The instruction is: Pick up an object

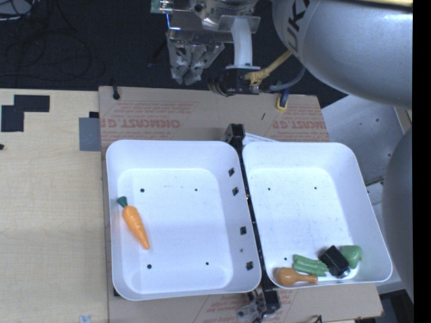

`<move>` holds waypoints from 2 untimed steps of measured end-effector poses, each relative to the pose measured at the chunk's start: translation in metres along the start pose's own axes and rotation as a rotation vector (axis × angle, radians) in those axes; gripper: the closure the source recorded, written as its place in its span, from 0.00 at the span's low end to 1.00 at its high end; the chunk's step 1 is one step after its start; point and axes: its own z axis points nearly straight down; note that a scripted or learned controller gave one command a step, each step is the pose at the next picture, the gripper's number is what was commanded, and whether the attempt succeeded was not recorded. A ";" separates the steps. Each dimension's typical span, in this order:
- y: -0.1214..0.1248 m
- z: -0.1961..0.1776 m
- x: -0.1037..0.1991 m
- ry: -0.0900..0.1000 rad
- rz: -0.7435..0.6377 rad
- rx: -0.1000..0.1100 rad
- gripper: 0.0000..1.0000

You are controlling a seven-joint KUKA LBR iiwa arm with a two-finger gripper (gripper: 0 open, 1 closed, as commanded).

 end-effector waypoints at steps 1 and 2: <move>0.000 -0.065 0.015 0.006 -0.002 -0.013 1.00; 0.000 -0.011 0.009 0.000 0.000 -0.001 1.00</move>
